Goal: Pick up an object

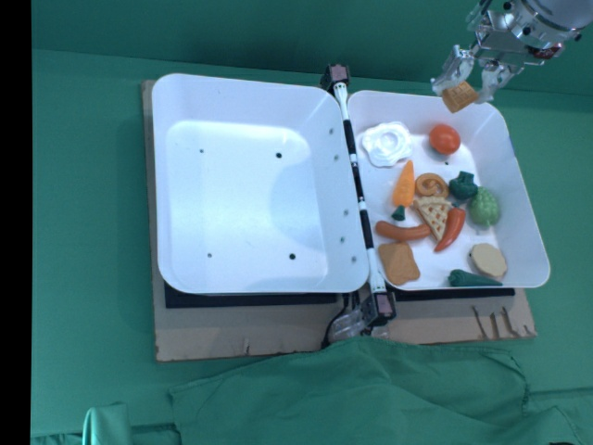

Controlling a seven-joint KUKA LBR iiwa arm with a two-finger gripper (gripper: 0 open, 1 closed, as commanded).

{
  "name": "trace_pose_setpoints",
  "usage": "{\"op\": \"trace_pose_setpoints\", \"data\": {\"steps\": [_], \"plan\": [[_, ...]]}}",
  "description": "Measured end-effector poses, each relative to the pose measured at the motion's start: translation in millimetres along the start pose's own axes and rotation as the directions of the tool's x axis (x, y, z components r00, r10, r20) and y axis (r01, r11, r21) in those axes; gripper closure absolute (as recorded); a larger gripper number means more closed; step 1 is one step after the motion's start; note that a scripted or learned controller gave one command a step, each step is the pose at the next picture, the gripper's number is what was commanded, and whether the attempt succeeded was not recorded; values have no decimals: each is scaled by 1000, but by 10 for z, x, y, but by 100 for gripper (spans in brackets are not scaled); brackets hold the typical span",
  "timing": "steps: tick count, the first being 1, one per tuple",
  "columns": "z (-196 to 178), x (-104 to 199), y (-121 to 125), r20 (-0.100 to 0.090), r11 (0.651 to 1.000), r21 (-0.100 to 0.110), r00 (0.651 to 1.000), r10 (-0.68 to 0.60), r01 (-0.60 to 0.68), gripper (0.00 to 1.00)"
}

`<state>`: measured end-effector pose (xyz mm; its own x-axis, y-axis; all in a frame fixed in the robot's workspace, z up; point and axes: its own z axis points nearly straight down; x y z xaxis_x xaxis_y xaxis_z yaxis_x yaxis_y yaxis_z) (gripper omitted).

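Tan cracker (pixel 460 95) between end effector (pixel 472 82) fingers

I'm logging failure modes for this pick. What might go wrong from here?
1. The gripper holds a small tan piece that hangs mostly below the fingers, so the hold looks shallow and the piece could slip out.
2. It is raised above the right bin's far rim; a drop here might land outside the bin on the green cloth, or back among the tomato and egg.
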<state>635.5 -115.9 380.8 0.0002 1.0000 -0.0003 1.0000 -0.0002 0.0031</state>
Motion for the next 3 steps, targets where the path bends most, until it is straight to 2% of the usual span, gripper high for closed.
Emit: {"op": "trace_pose_setpoints", "data": {"steps": [2, 3], "plan": [[428, 939, -313, -1, 1000, 3, 1000, -2, 2, 100], [512, 1541, -412, -2, 1000, 2, 1000, -4, 4, 100]]}}
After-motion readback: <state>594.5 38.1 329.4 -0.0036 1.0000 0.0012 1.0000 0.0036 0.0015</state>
